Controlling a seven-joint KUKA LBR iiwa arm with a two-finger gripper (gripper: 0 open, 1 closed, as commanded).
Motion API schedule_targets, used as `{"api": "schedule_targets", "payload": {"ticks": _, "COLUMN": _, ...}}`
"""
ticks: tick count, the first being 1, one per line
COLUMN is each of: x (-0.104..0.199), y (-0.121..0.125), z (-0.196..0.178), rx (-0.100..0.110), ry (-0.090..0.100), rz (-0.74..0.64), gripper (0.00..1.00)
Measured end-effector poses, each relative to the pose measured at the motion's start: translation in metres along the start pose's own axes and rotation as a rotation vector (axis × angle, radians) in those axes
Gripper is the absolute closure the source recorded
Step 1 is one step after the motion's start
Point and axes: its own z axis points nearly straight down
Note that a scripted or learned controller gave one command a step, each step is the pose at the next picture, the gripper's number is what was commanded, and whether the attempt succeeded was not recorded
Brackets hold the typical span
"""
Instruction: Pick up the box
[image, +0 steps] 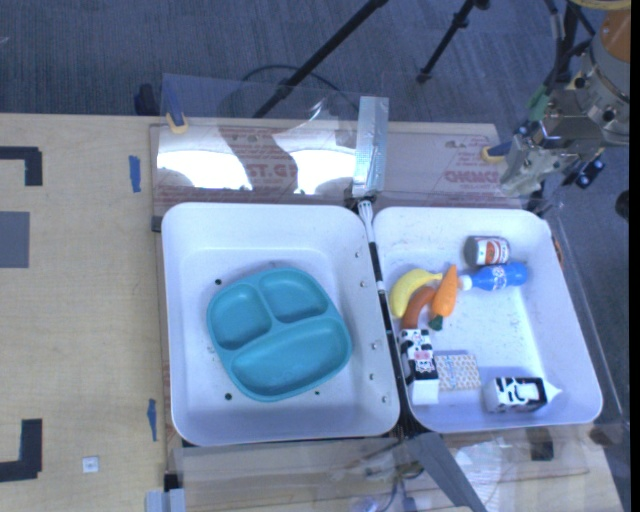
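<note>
Wooden bench (70, 330), right bin (570, 330), box (457, 372), hand (530, 165) above.

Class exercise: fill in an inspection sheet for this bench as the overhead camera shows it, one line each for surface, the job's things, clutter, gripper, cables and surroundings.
Surface: two white bins side by side, left bin and right bin, on a wooden bench.
Job's things: patterned box lying flat in the right bin, untouched.
Clutter: teal divided plate in the left bin; can, blue bottle, banana, carrot and two black-and-white cartons in the right bin.
Gripper: gripper above the right bin's far corner, holding nothing seen.
Cables: dark cable behind the bins.
Surroundings: tripod legs on grey floor.
</note>
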Motion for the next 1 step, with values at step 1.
{"api": "schedule_targets", "payload": {"ticks": 1, "x": 0.0009, "y": 0.0014, "z": -0.0108, "rx": -0.004, "ry": -0.002, "rz": -0.003, "gripper": 1.00}}
